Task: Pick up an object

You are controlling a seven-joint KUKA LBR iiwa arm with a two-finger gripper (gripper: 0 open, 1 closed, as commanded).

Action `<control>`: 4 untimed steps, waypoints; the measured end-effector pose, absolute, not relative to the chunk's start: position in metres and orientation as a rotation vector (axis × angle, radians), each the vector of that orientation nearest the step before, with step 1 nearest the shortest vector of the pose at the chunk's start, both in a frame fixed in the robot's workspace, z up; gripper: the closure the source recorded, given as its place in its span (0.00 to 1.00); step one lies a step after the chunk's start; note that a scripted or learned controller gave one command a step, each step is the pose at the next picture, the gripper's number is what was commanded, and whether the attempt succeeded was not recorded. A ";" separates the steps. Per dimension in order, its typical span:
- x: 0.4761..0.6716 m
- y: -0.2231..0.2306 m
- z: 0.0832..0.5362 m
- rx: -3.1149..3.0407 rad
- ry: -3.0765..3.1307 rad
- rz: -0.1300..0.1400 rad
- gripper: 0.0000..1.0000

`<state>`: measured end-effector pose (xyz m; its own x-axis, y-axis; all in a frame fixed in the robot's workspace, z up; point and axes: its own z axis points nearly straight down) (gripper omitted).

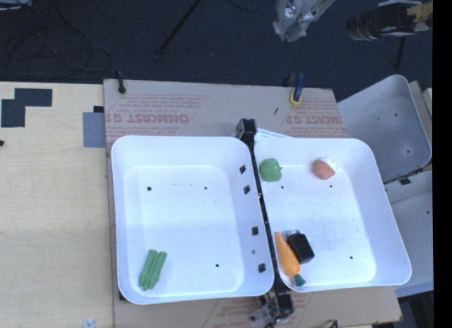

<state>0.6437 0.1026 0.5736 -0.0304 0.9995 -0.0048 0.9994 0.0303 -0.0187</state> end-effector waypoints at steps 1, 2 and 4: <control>0.644 0.102 0.573 -2.180 -2.248 0.028 0.00; 0.644 0.105 0.583 -2.172 -2.255 0.031 1.00; 0.644 0.107 0.592 -2.164 -2.261 0.034 1.00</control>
<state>0.6439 0.1065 0.5918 -0.0439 0.9990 -0.0066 0.9988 0.0437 -0.0236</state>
